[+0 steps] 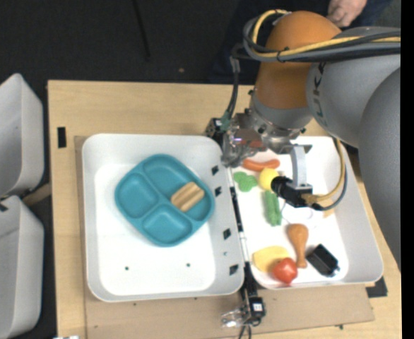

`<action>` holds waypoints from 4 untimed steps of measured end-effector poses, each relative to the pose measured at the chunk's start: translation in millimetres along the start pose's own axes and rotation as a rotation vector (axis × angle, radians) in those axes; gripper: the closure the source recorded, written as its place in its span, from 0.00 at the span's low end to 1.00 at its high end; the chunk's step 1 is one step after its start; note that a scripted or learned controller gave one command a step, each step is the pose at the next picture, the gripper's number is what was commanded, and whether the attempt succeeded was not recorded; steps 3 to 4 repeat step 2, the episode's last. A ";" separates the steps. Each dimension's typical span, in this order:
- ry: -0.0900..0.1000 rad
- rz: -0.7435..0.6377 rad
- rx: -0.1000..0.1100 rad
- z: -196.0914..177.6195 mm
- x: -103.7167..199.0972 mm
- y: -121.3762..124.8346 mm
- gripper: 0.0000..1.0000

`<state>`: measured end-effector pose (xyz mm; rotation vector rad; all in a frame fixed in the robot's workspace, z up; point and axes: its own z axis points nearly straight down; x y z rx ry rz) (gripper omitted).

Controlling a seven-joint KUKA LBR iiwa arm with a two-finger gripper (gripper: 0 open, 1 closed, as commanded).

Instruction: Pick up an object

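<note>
The grey arm with its orange band (292, 48) reaches over the back of the right bin (355, 210). Its gripper (237, 145) hangs at that bin's back left corner, near the wall between the bins. Toy food lies just below and to the right of it: an orange carrot (261, 164), a green piece (244, 182), a yellow piece (266, 180) and a long green pod (272, 208). Nearer the front lie a brown drumstick (299, 240), a yellow wedge (269, 256), a red tomato (285, 270) and a black block (323, 259).
The left bin (108, 260) holds a blue divided plate (157, 200) with a tan bread piece (188, 196) in its right compartment. A black cable fitting (292, 191) hangs over the right bin's middle. White padded blocks (6, 147) stand off the bench's left side.
</note>
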<state>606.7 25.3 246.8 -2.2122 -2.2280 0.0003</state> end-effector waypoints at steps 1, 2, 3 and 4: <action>-0.001 0.003 0.000 -0.7 -1.7 5.7 1.00; -0.003 0.009 0.005 9.9 -3.5 -10.2 1.00; -0.003 0.009 0.005 9.9 -3.5 -10.2 1.00; -0.003 0.009 0.005 9.9 -3.5 -10.2 1.00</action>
